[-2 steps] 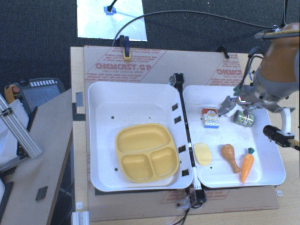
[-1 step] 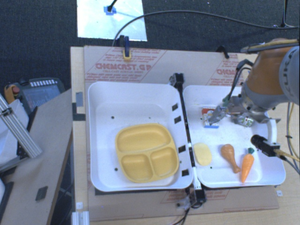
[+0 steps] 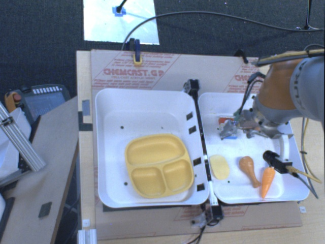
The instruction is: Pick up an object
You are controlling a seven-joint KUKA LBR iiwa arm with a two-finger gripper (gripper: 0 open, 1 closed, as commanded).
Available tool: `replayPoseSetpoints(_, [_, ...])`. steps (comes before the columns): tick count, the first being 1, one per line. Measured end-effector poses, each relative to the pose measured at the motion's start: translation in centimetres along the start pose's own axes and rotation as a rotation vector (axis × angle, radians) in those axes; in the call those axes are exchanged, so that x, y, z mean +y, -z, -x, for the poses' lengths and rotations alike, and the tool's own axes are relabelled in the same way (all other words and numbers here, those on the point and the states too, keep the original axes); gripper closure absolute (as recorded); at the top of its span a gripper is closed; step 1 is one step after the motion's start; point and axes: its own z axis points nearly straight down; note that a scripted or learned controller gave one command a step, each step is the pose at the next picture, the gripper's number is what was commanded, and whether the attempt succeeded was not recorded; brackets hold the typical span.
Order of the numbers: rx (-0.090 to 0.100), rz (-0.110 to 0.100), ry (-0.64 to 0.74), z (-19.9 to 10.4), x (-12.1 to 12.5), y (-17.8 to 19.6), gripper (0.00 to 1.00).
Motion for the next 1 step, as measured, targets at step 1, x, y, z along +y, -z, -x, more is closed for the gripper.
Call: replayPoseSetpoints(1, [-0.001, 0.004, 0.000, 0.06, 0.09, 1.30, 1.00])
